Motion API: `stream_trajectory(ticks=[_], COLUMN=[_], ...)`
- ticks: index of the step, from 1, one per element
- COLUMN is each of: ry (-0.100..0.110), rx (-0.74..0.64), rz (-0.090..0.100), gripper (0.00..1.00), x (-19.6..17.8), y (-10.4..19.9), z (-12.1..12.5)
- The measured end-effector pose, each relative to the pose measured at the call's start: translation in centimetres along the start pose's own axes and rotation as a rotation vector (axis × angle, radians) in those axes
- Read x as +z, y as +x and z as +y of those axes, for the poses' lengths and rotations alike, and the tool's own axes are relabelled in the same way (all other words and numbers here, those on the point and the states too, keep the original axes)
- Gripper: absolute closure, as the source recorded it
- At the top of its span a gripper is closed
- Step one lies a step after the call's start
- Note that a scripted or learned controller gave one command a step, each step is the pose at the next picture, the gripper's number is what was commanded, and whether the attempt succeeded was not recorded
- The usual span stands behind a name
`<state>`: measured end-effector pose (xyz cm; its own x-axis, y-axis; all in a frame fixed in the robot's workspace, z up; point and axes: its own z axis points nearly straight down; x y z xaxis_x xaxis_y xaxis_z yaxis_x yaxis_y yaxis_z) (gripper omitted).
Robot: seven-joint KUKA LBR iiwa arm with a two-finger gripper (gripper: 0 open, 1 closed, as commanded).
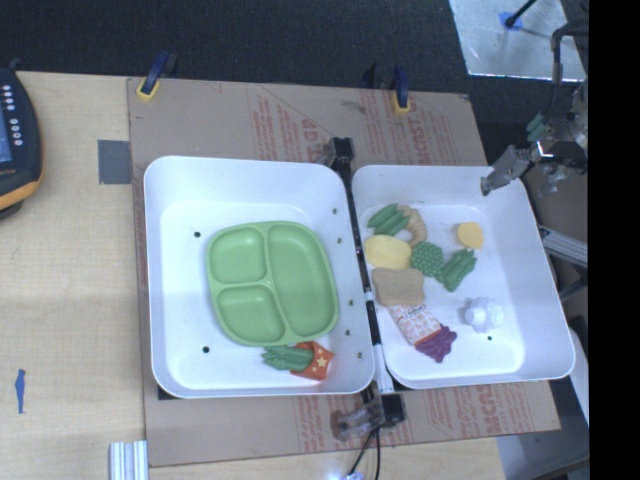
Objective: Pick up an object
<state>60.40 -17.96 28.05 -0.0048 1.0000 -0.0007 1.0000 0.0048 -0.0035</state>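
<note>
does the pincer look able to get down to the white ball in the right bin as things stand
Probably yes. The white ball lies by itself on bare bin floor, apart from the purple piece and the green toys, with nothing over it. The pincer hangs at the right bin's far corner, on that side.

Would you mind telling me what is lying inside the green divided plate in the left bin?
All three compartments of the green divided plate look bare. Green and red toy food lies beside its near rim, in the left bin.
</note>
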Motion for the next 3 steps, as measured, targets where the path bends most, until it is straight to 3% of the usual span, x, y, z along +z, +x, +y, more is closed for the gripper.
stream_trajectory(ticks=[1,2,3], ry=[0.010,0.007,-0.006], rx=[0.001,0.000,-0.002], rz=[0.001,0.002,-0.001], gripper=[0.00,0.00,0.00], x=[12.8,19.3,18.7], y=[-3.3,-1.9,-3.2], z=[1.6,0.7,5.5])
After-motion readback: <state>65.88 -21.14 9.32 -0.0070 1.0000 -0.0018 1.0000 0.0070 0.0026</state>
